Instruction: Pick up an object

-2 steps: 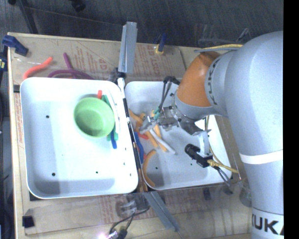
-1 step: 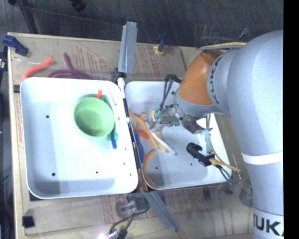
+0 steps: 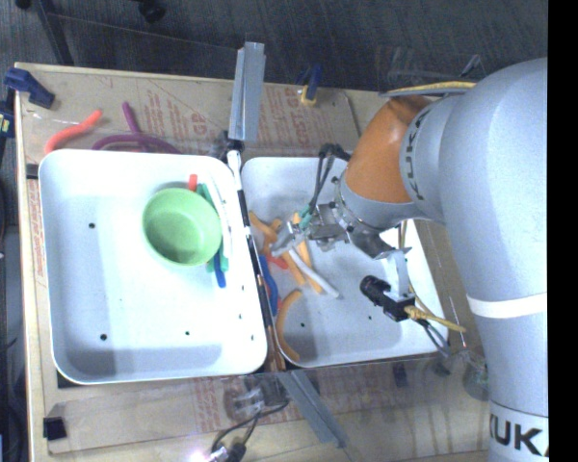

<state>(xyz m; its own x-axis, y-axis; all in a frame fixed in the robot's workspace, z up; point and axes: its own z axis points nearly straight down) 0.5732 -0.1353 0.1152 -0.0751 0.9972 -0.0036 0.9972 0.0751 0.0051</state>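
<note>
Roughly four orange sticks point(image 3: 291, 258) lie under the gripper point(image 3: 306, 227), its grip unreadable; one green bowl point(image 3: 181, 225) sits left.

Right bin point(image 3: 366, 349) far side covered by the arm point(image 3: 482, 162), gripper point(image 3: 303, 227) fingertips lost among orange and white sticks point(image 3: 303, 263), pens point(image 3: 217, 258) partly hidden under green bowl point(image 3: 181, 225)

A wooden bench point(image 3: 366, 407) stands on dark, perhaps carpeted floor point(image 3: 366, 27).

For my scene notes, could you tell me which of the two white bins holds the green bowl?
The left bin holds the green bowl; the right bin, where the gripper works, has thin orange and white sticks instead.
</note>
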